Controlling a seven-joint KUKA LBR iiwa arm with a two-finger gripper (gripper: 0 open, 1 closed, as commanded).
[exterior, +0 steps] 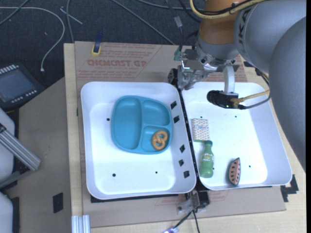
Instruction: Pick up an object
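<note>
Camera view: my end effector (187,79) hung over right bin's (257,130) far left corner; finger state unreadable. Green bottle (207,159) lay nearer camera, long axis pointing back toward me.

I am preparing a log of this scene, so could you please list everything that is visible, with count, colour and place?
bins: 2, white, side by side on the bench
plate: 1, blue, with compartments, in the left bin
pretzel: 1, brown, in the plate's lower right compartment
wafer: 1, pale with a checked pattern, in the right bin near its left wall
bottle: 1, green, in the right bin, below the wafer
melon slice: 1, brown-red, in the right bin, right of the bottle
clip: 1, blue and yellow, on the board's far edge
cables: several, white and black, on the dark floor beyond the bench
arm: 1, grey with an orange band, reaching in from the right
claw: 1, metal, over the far end of the wall between the bins
</note>
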